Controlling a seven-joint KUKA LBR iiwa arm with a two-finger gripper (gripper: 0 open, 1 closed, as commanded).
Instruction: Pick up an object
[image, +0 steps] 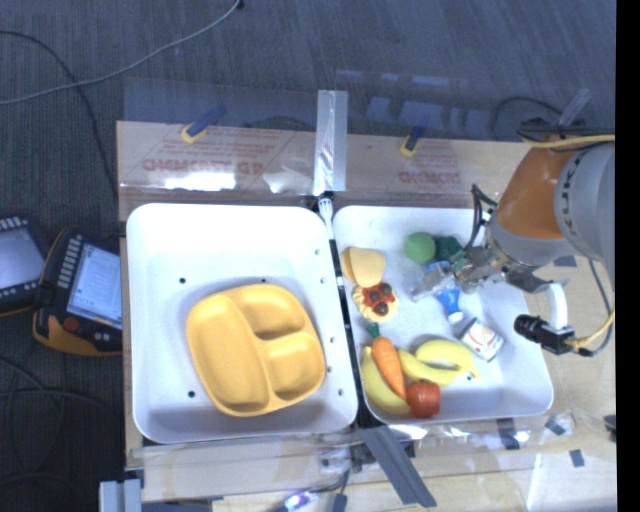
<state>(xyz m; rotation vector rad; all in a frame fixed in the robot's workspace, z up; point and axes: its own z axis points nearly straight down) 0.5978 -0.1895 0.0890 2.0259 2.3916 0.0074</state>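
I have the gripper (450, 275) low in the right bin (530, 395), crowding the blue item (447, 298) beside the green ball (420, 245); I cannot tell how the jaws stand. The carrot (389, 366) and bananas (445, 357) lie nearer the front wall.

Glossy yellow plastic tray (256, 346) in smooth white bin (160, 260); matt carpet (100, 60).
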